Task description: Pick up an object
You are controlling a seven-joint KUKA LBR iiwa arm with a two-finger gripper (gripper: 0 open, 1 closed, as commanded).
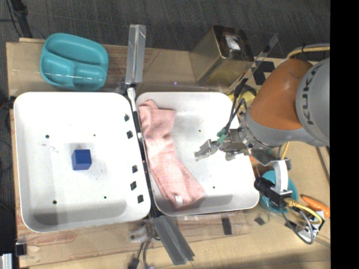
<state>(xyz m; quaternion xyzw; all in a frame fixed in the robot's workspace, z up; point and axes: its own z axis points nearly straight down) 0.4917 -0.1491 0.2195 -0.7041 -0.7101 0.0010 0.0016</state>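
A dark grey carpet floor [168, 10] lies behind a light brown wooden bench [115, 58]. A teal plastic tray with dips [74, 60] and a shiny tan metal box [221, 52] sit on the bench's far side.

Grey arm [314, 102], orange band, KUKA lettering.

soft pink cloth [166, 156] (matt, nubbly); smooth glossy white plastic bins [33, 150].
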